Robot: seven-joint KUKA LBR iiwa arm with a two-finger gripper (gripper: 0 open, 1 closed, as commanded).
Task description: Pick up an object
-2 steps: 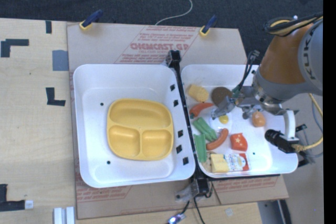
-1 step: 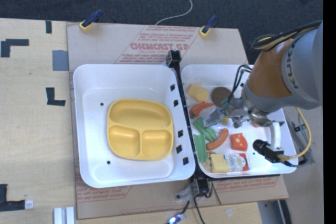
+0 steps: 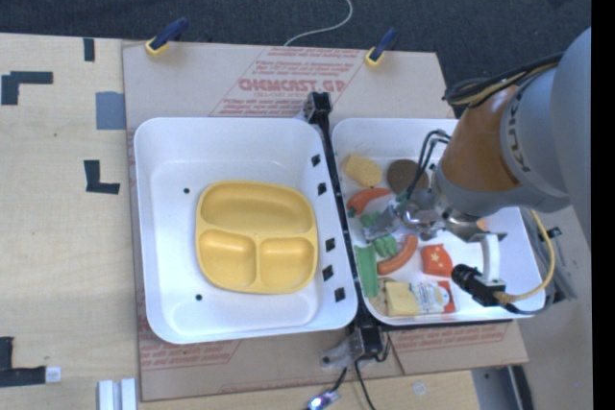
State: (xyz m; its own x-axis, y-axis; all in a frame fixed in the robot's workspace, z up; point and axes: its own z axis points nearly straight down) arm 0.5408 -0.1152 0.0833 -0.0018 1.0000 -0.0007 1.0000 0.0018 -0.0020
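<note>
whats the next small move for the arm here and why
Probably a short straight descent. The gripper hangs over the clutter in the right bin, above the green piece and beside the red-orange sausage. Nothing can be seen held yet, so lowering onto the nearest piece seems the sensible step before closing.

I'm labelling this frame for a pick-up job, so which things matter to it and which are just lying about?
Job: gripper; right bin; its small items, such as the yellow piece, red piece, green piece.
Lying about: left bin, yellow divided tray, blue clamps.
</note>
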